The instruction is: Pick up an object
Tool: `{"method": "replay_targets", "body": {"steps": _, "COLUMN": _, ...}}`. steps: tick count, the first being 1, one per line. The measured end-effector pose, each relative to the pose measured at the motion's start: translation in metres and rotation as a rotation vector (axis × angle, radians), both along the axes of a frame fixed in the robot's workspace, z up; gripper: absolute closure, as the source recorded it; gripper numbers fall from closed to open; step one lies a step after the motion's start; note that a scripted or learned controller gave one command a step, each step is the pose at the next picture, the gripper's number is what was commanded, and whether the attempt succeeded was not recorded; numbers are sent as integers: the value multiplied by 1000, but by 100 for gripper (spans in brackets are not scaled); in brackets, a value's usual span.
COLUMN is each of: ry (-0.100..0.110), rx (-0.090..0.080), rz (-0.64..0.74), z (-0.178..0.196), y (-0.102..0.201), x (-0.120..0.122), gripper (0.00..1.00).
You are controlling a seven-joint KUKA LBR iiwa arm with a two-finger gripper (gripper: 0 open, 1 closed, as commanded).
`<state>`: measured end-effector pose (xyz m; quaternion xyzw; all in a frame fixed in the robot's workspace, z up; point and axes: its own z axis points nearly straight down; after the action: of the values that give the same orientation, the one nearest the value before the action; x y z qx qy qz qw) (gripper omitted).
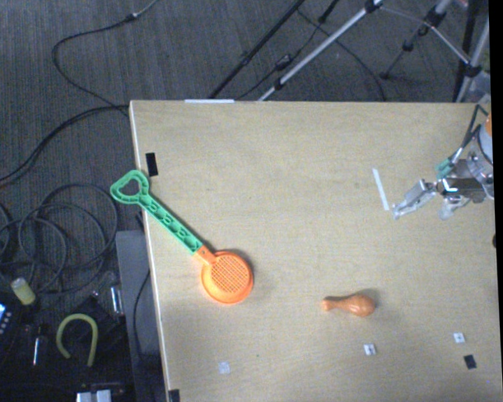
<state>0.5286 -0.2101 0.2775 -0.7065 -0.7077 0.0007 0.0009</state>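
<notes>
An orange sieve-like paddle with a green perforated handle (187, 248) lies flat on the left part of the tan bench top (299, 153). A small orange drumstick-shaped toy (351, 304) lies lower, near the middle right. My gripper (406, 203) reaches in from the right edge and hovers just right of a thin white stick (380, 189). It stands open with nothing between its fingers. It is well above and to the right of the orange toy, and far from the paddle.
Small white and black markers (369, 348) dot the bench's lower right. Past the left edge of the bench, black cables (47, 236) and a green hook (76, 334) lie on the floor. Metal stand legs (336, 28) cross the carpet behind the bench.
</notes>
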Motion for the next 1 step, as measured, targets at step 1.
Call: {"method": "replay_targets", "body": {"steps": 1, "ry": 1, "rx": -1, "rz": 12, "z": -81, "y": -1, "x": 50, "gripper": 0}}
